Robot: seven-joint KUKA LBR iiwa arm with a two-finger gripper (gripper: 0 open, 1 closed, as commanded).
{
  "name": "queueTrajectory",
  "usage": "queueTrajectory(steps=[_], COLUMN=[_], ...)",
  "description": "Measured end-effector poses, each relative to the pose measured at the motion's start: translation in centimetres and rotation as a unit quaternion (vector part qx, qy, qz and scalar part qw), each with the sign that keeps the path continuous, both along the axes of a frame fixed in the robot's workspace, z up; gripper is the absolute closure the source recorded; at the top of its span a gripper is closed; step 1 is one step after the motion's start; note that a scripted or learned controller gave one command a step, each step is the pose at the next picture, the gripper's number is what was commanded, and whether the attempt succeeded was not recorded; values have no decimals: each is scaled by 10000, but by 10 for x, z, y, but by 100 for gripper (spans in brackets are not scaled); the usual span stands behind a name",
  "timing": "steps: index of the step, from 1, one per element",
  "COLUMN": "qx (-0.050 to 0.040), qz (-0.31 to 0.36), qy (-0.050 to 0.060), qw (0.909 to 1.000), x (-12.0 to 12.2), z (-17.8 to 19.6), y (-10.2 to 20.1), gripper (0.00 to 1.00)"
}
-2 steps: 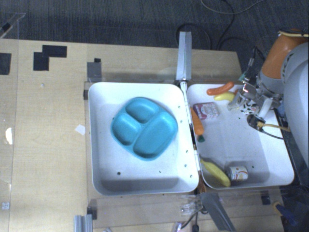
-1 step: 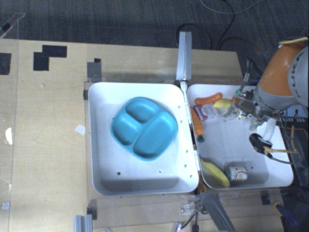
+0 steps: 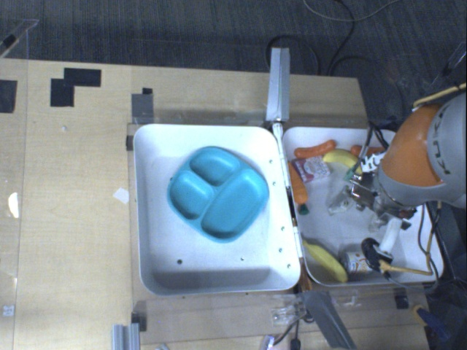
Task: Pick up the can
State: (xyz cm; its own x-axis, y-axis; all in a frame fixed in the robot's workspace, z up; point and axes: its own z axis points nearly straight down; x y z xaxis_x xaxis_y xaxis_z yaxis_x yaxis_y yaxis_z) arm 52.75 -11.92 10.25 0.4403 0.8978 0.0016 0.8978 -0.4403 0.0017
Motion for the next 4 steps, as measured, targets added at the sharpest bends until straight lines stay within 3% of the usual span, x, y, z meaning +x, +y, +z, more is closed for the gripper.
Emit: queueTrajectory(steps=[1,2,3,4], qx=[4,2,-9,-1], qz=[-619,-612,-180,69], qy=[-70,-108,-22,6], qw=[9981,9981,9998,10000], x=[-30,-27,-8,-40], z=[-13,-1,167,152], y=[-10,-9,15,94], gripper=[0,100,100,100])
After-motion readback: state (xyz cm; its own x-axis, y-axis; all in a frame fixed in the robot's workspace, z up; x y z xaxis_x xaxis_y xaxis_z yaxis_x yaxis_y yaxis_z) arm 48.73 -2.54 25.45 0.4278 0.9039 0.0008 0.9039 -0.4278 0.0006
